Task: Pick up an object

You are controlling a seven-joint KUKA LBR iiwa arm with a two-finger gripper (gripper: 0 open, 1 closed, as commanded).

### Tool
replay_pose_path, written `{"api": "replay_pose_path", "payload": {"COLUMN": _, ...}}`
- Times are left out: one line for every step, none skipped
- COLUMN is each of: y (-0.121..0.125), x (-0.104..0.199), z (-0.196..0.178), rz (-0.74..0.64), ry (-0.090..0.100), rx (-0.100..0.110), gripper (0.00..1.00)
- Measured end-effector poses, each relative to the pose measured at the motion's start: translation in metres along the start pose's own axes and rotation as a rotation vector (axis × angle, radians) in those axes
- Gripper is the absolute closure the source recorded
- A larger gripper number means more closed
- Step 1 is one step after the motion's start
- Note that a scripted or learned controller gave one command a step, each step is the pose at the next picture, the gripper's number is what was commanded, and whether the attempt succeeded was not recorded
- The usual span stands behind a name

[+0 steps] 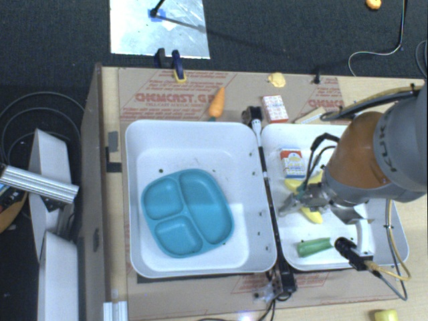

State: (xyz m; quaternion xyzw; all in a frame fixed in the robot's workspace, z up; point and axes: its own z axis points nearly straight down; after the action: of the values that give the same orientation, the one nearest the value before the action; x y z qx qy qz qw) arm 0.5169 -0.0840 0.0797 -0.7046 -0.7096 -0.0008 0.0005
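Arm low over the right bin point(287, 256), among small objects.
Nearest lies a green cylinder point(314, 247); beyond it a yellow piece point(311, 214) sits half hidden under the gripper point(295, 202), whose opening I cannot tell; farther, a small box point(291, 162).

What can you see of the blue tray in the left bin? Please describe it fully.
The tray is light blue and looks like smooth plastic. It has rounded corners and three compartments: two at the far side and one at the near side. It lies flat on the floor of the left bin, turned at an angle to the walls, near the middle. Nothing lies in it, and only the bin touches it.
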Motion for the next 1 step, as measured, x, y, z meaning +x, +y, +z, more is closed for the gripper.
{"api": "replay_pose_path", "payload": {"y": 0.0002, "x": -0.0025, "z": -0.0147, "rz": 0.004, "ry": -0.001, "rx": -0.001, "gripper": 1.00}}
